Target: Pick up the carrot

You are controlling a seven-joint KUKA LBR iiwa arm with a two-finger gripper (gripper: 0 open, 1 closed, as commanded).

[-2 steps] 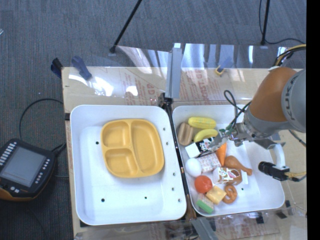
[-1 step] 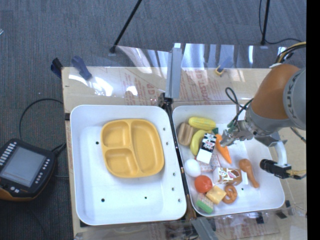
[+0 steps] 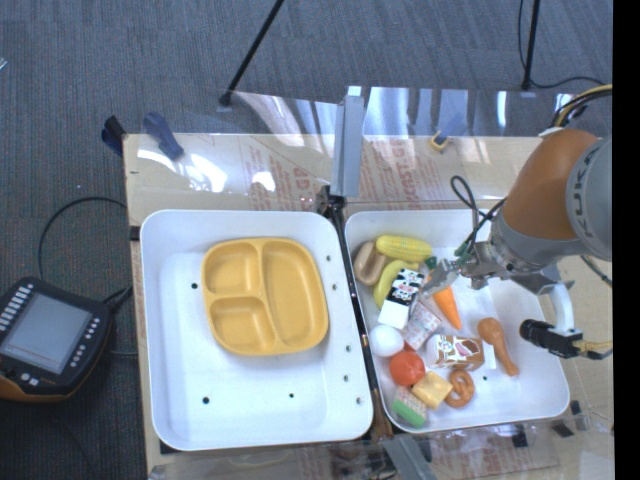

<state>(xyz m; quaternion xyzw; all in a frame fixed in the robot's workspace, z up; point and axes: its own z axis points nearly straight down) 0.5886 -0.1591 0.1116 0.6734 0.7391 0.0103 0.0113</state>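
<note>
One risk for you: the hand (image 3: 452,273) sits just above the carrot (image 3: 447,306), finger state unreadable, and neighbouring toys crowded just beside it could be pinched instead.

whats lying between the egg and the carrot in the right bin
In the camera view, a small pink-and-white packet lies between the white egg and the orange carrot. A black-and-white carton sits just above that line.
</note>
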